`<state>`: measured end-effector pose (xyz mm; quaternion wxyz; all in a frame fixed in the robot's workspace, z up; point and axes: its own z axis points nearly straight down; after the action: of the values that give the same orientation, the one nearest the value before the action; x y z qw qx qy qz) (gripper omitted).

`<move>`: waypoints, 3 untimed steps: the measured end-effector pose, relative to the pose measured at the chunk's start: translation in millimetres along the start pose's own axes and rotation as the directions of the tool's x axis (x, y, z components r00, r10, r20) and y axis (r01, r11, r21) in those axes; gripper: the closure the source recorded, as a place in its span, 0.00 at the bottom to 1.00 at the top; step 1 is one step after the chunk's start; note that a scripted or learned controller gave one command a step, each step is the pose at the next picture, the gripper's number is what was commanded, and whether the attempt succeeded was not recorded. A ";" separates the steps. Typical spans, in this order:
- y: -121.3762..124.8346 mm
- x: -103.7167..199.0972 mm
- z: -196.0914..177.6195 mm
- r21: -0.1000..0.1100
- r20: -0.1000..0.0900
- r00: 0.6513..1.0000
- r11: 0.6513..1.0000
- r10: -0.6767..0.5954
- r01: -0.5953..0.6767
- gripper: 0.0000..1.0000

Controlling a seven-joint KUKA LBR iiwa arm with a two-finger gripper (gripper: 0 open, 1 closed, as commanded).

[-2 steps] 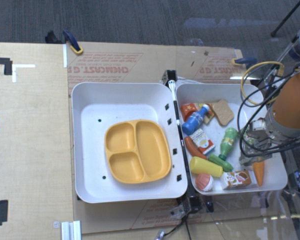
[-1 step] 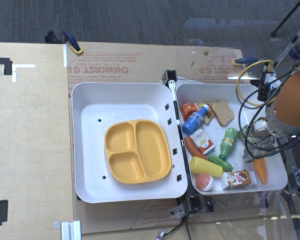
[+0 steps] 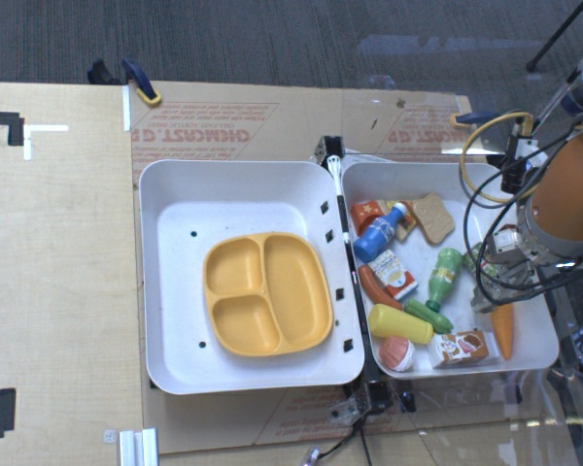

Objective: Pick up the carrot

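The carrot (image 3: 503,330) is lying in the right bin (image 3: 536,359), close to that bin's right wall and towards its near corner, with its pointed end aimed at the near rim. Its upper end is sitting right under the gripper (image 3: 493,299), which is hanging at the bin's right side amid a tangle of black and yellow cables. The cables and the wrist are covering the gripper, so whether it is spread or closed cannot be told, nor whether it is touching the carrot. The arm (image 3: 566,194), with its orange band, is reaching in from the right edge above it.

Other toy food is crowding the same bin. A blue bottle (image 3: 376,235) is lying at a slant near the far left corner, with a slice of bread (image 3: 432,217) just beside it to the right. A green bottle (image 3: 444,273) is lying near the middle, well left of the carrot. A sausage (image 3: 379,292) is running along the left wall, and a yellow piece (image 3: 400,324) is lying below it. A small carton (image 3: 460,348) is resting near the front rim, just left of the carrot's tip.

The left bin (image 3: 165,289) is holding a yellow divided plate (image 3: 268,293) with three compartments. Both bins are sitting on cardboard on the counter (image 3: 49,289).
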<state>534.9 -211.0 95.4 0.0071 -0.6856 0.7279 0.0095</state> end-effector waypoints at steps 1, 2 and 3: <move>47.8 5.3 1.1 0.016 -0.017 0.931 0.931 -0.364 0.364 1.00; 44.8 2.5 -5.7 0.019 -0.012 0.933 0.933 -0.360 0.360 1.00; 13.6 -9.0 6.7 -0.007 -0.005 0.658 0.658 -0.753 0.753 1.00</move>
<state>521.9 -201.0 89.0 0.0063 -0.9253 0.3792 0.0045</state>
